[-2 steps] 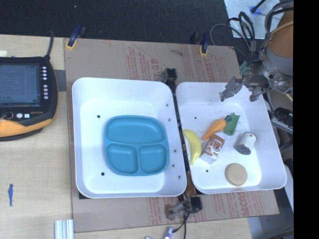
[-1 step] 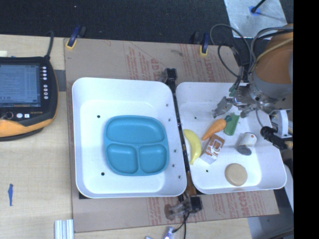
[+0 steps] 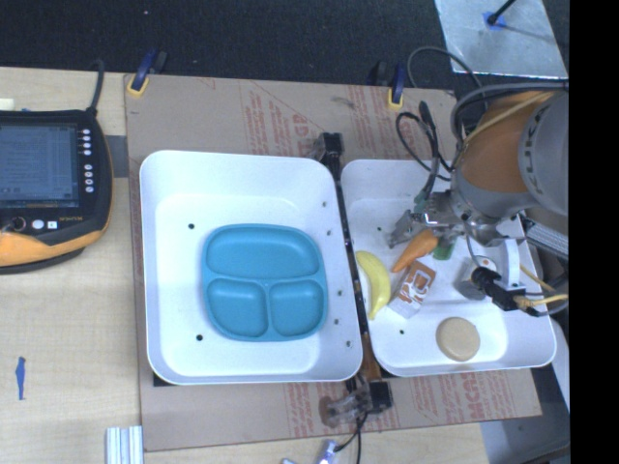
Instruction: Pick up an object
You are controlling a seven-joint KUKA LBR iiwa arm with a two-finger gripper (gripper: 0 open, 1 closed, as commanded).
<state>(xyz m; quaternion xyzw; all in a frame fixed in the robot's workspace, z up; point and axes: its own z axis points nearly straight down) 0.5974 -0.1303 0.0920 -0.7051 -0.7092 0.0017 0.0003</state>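
- The gripper (image 3: 426, 232) is low in the right bin (image 3: 522, 351), under the grey and orange arm (image 3: 508, 158).
- I cannot tell how it is set, the wrist hides it.
- A carrot (image 3: 416, 250) lies just at the gripper, touching it or not is unclear.
- A banana (image 3: 374, 280) lies at the bin's left wall, a small carton (image 3: 414, 288) beside it, a round beige disc (image 3: 457, 338) nearer the front.
- A blue divided plate (image 3: 263, 280) sits in the left bin (image 3: 164, 259).
- A tablet pendant (image 3: 48, 187) rests on the counter (image 3: 68, 356).

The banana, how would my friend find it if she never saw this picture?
Look at the right bin, the smaller white one beside the bin holding the blue tray. Along its left wall lies the banana. It is the only curved yellow thing there; the carrot is orange, the cookie round and tan.
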